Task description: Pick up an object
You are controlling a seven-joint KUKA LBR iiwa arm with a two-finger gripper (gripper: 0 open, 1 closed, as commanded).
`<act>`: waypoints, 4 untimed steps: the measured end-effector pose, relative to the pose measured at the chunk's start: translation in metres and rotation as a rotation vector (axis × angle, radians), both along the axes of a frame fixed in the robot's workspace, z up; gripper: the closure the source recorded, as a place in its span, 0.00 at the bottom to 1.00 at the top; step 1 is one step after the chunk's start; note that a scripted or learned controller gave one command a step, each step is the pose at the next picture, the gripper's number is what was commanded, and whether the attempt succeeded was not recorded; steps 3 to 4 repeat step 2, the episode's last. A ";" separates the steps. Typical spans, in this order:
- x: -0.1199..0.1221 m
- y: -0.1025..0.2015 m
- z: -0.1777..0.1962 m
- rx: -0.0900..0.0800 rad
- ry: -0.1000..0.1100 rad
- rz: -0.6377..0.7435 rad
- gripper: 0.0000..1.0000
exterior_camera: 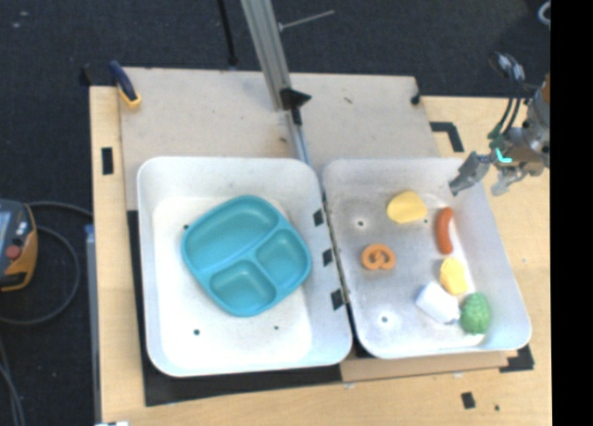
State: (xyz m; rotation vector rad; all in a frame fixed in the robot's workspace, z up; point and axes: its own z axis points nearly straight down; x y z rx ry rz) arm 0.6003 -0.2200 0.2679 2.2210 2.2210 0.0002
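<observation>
The claw (489,174) hangs at the far right, just over the upper right rim of the right bin (371,336), with its two fingers spread apart and nothing between them. Below and left of it the bin's objects keep mostly to the right half: a yellow piece (407,206) near the top middle, a red sausage-shaped piece (446,231) just right of it and close to the right wall, an orange ring (378,257) alone toward the centre, and a tight cluster in the lower right corner where a second yellow piece (454,276), a white block (435,303) and a green lump (475,313) sit touching or nearly so, the green one hard against the rim. The bin's left part and lower left corner lie bare, giving open floor around the ring. The left bin (167,341) carries a teal divided plate (246,254), tilted in its middle, with free white margin on every side. The two bins meet along a shared inner edge with small black clips. They rest on a pale wooden table (199,109), from whose rear a grey metal post (264,31) slants up; a blue-and-yellow clamp (124,84) grips the table's back left corner. Dark carpet (93,7) surrounds everything, with a cable (56,257) looping at the left.
</observation>
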 end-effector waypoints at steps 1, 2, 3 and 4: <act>0.000 0.000 0.001 -0.001 -0.002 0.000 0.00; 0.004 -0.005 -0.042 -0.002 0.003 0.000 0.00; 0.004 -0.005 -0.042 -0.002 0.003 0.000 0.00; 0.004 -0.005 -0.042 -0.002 0.003 0.000 0.00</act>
